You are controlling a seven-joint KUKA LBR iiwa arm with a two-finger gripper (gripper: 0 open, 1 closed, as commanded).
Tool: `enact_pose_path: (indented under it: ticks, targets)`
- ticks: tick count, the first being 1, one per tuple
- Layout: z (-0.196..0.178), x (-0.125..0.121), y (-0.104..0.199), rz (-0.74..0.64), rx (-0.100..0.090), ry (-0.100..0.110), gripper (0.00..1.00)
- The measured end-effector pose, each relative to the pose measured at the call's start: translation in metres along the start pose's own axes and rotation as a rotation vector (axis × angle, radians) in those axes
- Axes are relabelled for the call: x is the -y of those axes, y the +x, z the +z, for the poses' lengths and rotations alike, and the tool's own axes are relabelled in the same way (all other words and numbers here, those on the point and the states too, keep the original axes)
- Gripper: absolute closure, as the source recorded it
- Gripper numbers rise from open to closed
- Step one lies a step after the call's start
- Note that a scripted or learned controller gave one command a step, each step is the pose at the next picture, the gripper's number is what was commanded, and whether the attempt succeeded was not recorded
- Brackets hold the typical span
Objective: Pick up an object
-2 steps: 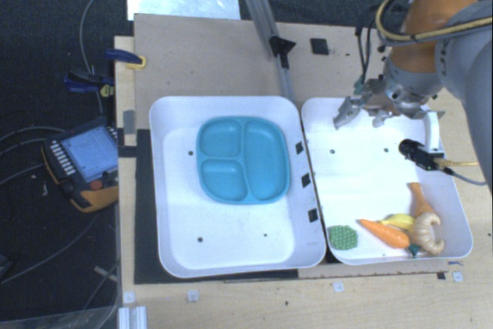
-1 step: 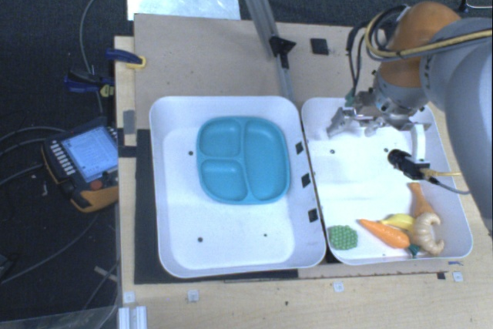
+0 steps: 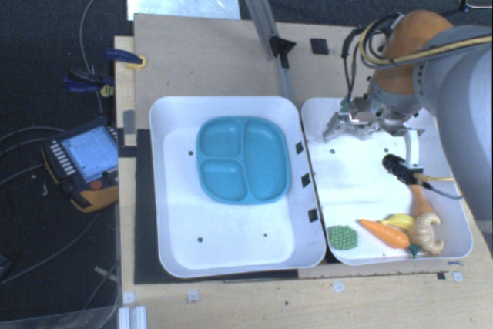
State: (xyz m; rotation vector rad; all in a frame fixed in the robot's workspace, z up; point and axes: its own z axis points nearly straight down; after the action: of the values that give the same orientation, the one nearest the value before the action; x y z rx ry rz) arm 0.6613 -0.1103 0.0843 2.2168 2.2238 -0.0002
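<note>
Overhead, the grey arm (image 3: 454, 81) reaches in and sets the tool (image 3: 347, 125) over the far end of the right bin (image 3: 350, 189), above bare white floor. From this angle I cannot tell whether the tool is open or closed, and nothing is seen held in it.

The things to pick up all lie well apart from the tool, crowded at the opposite, near end of the same bin. Closest to the tool's own line is a green knobbly ball (image 3: 343, 236), by the bin's near inner corner. Farther out on the arm's side lies an orange carrot (image 3: 383, 233), with a small yellow piece (image 3: 399, 221) touching its far edge. Beyond those, a pale beige curved piece (image 3: 428, 231) sits by the outer wall, and a brownish-orange cone (image 3: 420, 201) stands just behind it, the nearest of the group to the tool but still clear of it.

On the tool's other side, across the wall between the bins, the left bin (image 3: 177, 243) holds a blue divided plate (image 3: 243, 159) lying flat. Both bins rest on the tan tabletop (image 3: 208, 50).
</note>
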Motion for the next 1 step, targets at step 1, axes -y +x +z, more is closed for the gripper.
enact_pose_path:
  ticks: [1]
  targets:
    - [-0.0135,-0.0019,-0.0004,-0.002,0.001,-0.006,1.0]
